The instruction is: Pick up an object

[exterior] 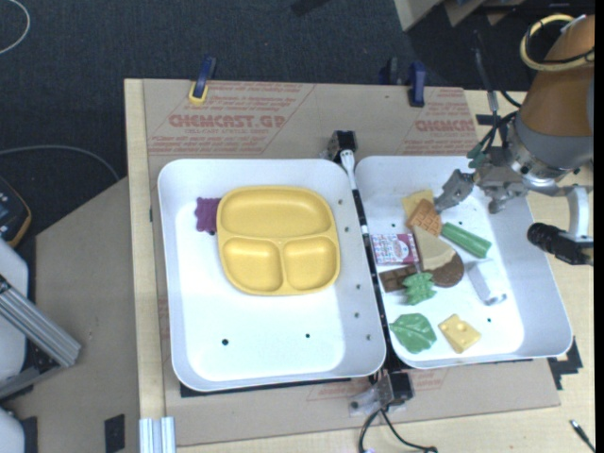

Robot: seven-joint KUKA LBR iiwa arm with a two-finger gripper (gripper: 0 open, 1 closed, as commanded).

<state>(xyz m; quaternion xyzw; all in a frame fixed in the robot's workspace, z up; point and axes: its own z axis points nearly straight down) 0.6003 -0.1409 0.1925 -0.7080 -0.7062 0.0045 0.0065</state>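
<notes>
claw (477, 185) hangs over right bin (538, 291), fingers spread, nothing between them, lined up above waffle (426, 220) and green stick (466, 240); yellow tray (278, 237) fills left bin (189, 281)

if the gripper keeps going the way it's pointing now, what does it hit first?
The gripper points down-left into the right bin. First in line looks like the waffle-patterned orange piece, with the yellow piece right beside it. Depth is unclear from this single view.
</notes>
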